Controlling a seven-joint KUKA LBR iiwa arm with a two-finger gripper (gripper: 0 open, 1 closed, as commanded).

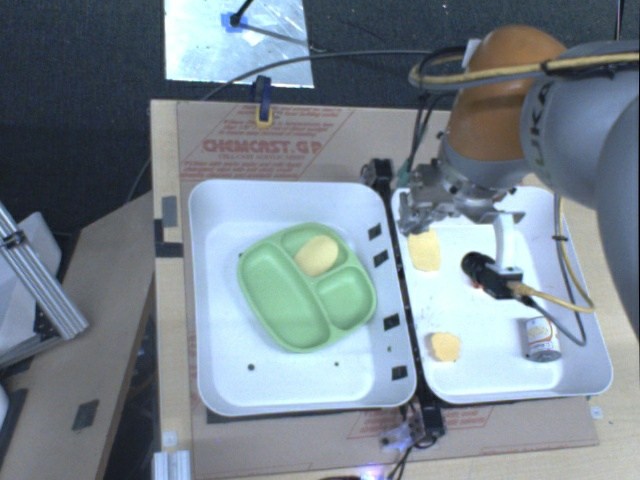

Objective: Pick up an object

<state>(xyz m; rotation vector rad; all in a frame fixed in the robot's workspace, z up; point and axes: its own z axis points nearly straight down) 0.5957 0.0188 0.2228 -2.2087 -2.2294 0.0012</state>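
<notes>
On the tabletop (120,268), far left: aluminium rail (40,278) at the view's edge. A printed cardboard sheet (260,143) lies under both bins, with a blue clamp (263,98) at its far edge.

Left bin (220,368): white, shallow. Contents:
- one green divided plate (290,308), set at a slant near the bin's middle. Three compartments: one long, on the plate's left side, and two smaller, on its right.
- one pale yellow rounded lump (318,255), in the upper of the two small compartments. The other two compartments are bare green.

Right bin (500,363): white, shallow, touching the left bin along the shared wall. Contents, left to right:
- yellow block (425,251), near the shared wall in the far half of the bin. Flat-faced, roughly rectangular, pale yellow, lying on the bin floor.
- small yellow-orange piece (445,347), nearer the front wall, well apart from the block. Rounded, darker in tone than the block.
- small can (541,338), silver with an orange band, near the right front corner. Cannot tell for certain whether it is upright or tilted.

Arm (500,118): reaches in from the right, wrist over the far left part of the right bin. Jaws are down at the shared wall, just beside the far edge of the yellow block. Cannot tell whether the jaws are parted or closed, nor whether they touch the block. Nothing is seen between them.

Task's thing (nearest candidate): the yellow block, resting on the floor of the right bin.
</notes>
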